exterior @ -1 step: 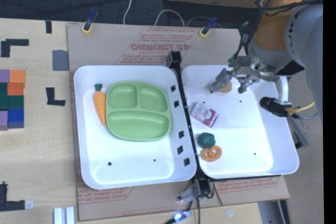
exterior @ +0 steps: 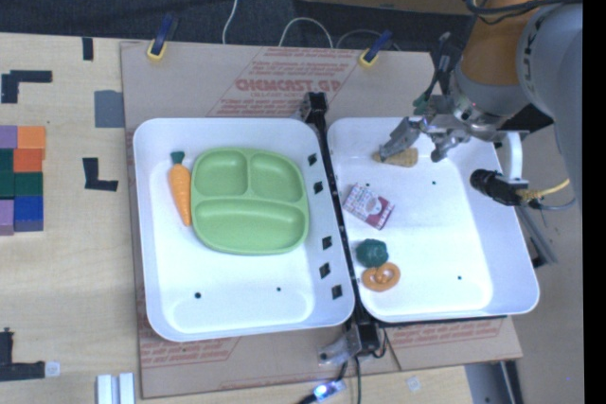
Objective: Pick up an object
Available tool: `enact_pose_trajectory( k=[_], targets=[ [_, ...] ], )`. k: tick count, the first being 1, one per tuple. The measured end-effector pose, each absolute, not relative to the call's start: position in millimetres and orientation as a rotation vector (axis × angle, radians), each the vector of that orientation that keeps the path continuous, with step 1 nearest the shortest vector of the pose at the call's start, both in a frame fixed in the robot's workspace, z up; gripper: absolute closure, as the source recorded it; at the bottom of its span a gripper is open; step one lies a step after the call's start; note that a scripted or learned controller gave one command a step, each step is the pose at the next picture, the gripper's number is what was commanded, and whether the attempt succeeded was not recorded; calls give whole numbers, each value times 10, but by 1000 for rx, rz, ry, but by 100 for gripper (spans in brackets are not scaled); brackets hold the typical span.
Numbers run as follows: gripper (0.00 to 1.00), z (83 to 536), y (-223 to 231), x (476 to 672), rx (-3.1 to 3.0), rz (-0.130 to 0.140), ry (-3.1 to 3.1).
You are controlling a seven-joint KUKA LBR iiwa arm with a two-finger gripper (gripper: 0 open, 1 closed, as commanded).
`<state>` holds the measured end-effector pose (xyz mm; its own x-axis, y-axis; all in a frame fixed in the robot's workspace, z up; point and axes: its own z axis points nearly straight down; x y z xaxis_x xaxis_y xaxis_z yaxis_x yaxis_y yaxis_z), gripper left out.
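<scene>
Over the right bin (exterior: 492, 298), the robot arm's claw (exterior: 417, 145) hovers low at the far end.
Claw fingers look spread apart, w/ nothing clamped between them; a tan food piece (exterior: 403, 158) lies just below, touching or nearly so, can't tell which. Same bin also holds a pink-white packet (exterior: 367, 205) near the middle, plus a dark green item (exterior: 371, 252) & an orange pretzel (exterior: 382, 276) toward the front left. Left bin (exterior: 189, 307) holds a green 3-section plate (exterior: 251, 201) w/ a toy carrot (exterior: 180, 191) beside it. Both bins sit on the worktop (exterior: 66, 298).
</scene>
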<state>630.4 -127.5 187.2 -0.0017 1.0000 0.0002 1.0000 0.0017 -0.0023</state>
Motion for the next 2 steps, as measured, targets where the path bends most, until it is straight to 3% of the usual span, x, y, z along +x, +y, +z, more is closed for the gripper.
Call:
enact_pose_trajectory(
  k=[2],
  targets=[
    [0, 913, -1259, 6264, -2220, 3, -2223]
  ],
)
